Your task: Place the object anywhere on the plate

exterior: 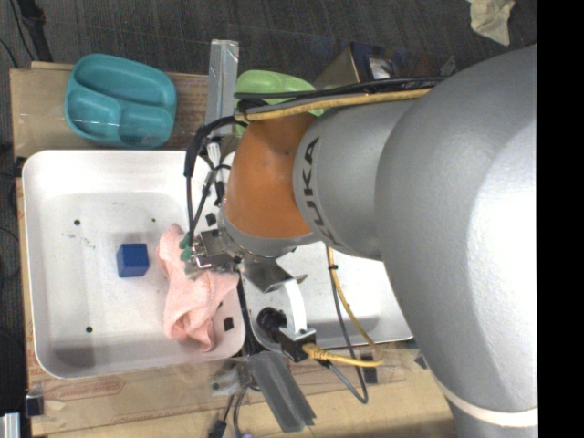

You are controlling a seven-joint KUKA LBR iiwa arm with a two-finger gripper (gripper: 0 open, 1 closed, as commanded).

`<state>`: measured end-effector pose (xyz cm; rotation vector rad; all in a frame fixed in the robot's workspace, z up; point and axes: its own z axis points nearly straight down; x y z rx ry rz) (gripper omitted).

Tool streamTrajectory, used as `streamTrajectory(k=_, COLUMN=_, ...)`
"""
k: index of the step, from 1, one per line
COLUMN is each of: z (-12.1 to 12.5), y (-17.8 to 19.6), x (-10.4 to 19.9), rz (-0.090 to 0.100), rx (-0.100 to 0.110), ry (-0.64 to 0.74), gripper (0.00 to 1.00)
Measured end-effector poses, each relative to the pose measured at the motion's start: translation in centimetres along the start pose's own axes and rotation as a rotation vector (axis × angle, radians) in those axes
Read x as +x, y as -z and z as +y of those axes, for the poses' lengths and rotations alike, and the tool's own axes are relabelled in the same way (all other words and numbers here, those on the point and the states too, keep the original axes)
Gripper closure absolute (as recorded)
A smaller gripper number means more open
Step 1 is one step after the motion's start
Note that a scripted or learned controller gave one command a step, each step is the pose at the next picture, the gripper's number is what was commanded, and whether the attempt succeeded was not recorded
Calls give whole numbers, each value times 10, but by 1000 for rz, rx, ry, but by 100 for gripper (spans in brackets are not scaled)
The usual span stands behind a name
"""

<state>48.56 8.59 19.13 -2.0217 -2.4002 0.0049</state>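
Teal plastic catches the eye first: a two-lobed dish (120, 99) sits on the bench (20, 89) beyond the far-left corner of the left bin (55, 336). Inside that bin a small blue block (132, 259) lies on the white floor, well apart from the walls. Just to its right, a crumpled pink cloth (190, 304) sprawls against the bin's right wall, its long axis running from far to near. The gripper (203, 252) hangs over the cloth's upper end, at the tip of the grey arm (438, 217) with its orange band; whether it is released or clenched, I cannot tell. The block therefore lies to the gripper's left, with the cloth between. A green dish (272, 84) peeks out behind the arm; it may be the plate.
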Motion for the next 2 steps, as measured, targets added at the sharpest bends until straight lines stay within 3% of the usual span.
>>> streamTrajectory(k=1, z=19, y=0, x=-50, rz=-1, rx=-3, ry=92, gripper=100)
streamTrajectory(k=2, z=56, y=1, x=-99, rz=0, rx=-2, ry=183, gripper=100)
